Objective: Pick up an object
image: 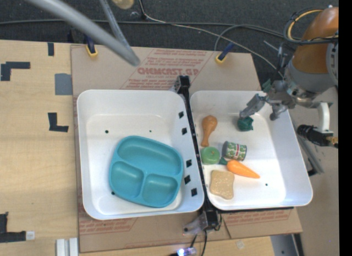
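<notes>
Bread slice (222,184) front | green object (245,123) just below gripper (264,108) | gripper spread

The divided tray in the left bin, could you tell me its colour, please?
Teal blue, plain, clearest in the camera view: tray.

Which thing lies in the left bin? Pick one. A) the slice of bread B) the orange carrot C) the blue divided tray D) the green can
C: the blue divided tray lies alone in the left bin, while the carrot, green can and bread slice all sit in the right bin.
</notes>
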You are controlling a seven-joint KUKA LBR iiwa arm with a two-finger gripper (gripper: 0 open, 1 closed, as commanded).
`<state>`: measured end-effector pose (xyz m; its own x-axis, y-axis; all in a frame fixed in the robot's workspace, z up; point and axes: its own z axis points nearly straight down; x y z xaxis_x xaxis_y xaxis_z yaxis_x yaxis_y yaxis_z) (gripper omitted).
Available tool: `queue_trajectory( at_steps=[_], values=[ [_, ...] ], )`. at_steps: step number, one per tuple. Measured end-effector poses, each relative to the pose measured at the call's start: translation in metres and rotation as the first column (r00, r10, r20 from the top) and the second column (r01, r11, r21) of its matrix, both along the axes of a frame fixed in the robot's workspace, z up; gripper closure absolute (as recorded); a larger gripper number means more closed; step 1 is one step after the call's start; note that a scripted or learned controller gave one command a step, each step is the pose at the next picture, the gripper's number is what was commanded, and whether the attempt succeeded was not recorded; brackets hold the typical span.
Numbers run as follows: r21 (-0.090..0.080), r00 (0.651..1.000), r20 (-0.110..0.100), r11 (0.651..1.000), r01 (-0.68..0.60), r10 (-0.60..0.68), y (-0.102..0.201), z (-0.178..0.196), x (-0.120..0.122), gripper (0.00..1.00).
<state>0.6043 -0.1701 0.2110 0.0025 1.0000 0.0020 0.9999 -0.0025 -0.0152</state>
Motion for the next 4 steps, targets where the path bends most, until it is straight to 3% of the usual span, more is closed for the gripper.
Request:
queue_trajectory(
  at_steps=[1, 3, 4],
  values=[
    [-0.002, 1.0, 0.014, 1.0, -0.004, 0.004, 0.0, 0.009, 0.003, 0.0],
    [-0.003, 1.0, 0.008, 1.0, -0.003, 0.003, -0.008, -0.113, -0.004, 0.0],
    [-0.005, 1.0, 0.015, 1.0, -0.004, 0.004, -0.008, -0.126, -0.003, 0.0]
  ],
)
